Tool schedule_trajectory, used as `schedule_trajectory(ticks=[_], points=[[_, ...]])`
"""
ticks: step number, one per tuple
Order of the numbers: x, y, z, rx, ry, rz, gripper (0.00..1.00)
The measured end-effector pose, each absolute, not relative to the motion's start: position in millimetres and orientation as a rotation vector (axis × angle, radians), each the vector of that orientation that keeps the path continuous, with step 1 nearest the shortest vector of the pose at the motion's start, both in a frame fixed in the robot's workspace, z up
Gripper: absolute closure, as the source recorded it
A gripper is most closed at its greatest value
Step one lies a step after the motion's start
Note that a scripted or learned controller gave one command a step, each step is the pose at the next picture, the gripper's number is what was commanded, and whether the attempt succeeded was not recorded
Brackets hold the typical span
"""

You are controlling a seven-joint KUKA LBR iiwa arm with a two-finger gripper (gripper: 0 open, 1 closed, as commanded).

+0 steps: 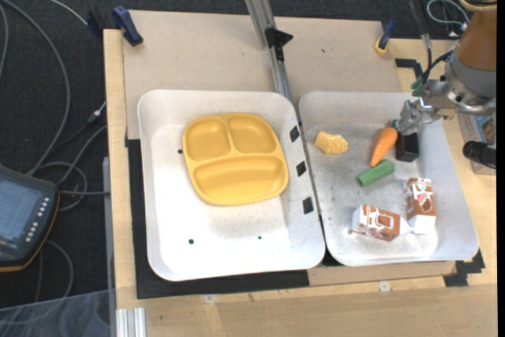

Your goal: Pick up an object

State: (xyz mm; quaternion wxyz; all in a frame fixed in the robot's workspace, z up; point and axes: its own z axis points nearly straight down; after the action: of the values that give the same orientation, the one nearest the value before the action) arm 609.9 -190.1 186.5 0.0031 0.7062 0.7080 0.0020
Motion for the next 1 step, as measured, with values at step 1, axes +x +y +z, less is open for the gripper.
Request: schedule_trajectory(ticks=[1], points=[[611.5, -189.9, 222.4, 2.215, 2.220, 0.005, 1.00]])
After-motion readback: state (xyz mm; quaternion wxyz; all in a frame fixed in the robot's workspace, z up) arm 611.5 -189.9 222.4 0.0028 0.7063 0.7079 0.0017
